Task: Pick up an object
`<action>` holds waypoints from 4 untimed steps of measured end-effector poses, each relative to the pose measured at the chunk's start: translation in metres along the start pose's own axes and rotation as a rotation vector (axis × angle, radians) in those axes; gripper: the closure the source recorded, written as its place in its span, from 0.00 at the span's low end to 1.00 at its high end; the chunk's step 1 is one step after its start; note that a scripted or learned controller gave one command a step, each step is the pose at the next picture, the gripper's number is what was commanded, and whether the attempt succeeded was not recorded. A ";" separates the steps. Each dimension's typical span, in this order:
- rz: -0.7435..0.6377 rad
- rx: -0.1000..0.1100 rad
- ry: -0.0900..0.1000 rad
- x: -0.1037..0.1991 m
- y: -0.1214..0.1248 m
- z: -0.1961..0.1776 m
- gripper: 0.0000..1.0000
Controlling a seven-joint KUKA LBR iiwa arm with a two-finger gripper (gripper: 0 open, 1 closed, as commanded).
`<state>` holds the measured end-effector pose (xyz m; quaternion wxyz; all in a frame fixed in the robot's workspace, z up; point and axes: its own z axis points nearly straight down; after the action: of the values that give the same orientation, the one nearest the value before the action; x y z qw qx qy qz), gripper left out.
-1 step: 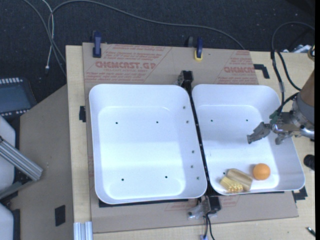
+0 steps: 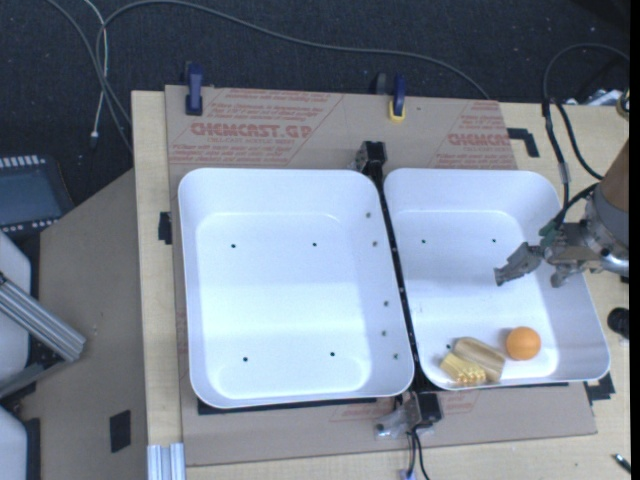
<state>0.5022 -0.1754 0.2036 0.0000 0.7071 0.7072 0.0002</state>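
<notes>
Gripper: fingers spread, holding nothing, above right bin.
Orange ball: near front rim.
Tan object: possibly corn, beside ball.

bins: 2 | orange ball: 1 | tan-yellow object: 1 | blue clamps: 2

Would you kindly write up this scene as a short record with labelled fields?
left bin: white, shallow
right bin: white, holds two things at its near edge
orange ball: near right part of the right bin
tan block: lies just left of the ball, apart from it
claw: over the right bin, fingers spread, nothing between them
arm: enters from the right
</notes>
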 end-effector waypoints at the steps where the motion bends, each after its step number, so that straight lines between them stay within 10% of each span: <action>1: 0.000 0.005 0.001 -0.003 0.001 0.062 0.00; 2: 0.000 0.005 0.001 -0.003 0.000 0.114 0.00; 3: 0.000 -0.001 0.000 -0.003 0.001 0.101 1.00; 4: -0.001 -0.004 -0.001 0.004 -0.004 0.052 1.00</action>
<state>0.4985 -0.1710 0.1516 0.0019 0.7069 0.7074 0.0013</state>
